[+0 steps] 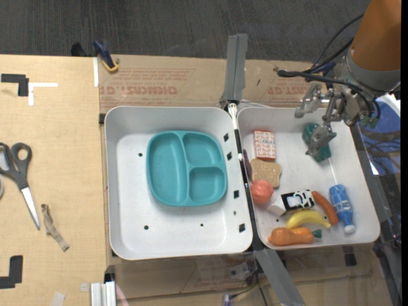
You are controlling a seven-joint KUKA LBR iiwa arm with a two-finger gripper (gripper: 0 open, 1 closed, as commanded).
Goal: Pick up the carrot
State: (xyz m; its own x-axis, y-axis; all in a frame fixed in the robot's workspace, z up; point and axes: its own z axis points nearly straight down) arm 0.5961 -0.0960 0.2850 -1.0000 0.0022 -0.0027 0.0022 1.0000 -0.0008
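A robotics lab bench: cardboard sheeting (51,171) under two white bins (121,190), scissors (19,171) at nine o'clock, cable bundles (382,139) at three o'clock.

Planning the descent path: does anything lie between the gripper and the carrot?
Yes. The gripper hangs over the teal toy at the right bin's back; the carrot lies at the front edge, with the banana and sausage between.

dark carpet (127,11); cardboard-covered bench (51,171)

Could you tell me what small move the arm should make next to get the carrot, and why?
Probably travel toward the right bin's near edge: the gripper hangs over a teal object at the far side, while the carrot lies beside the banana.
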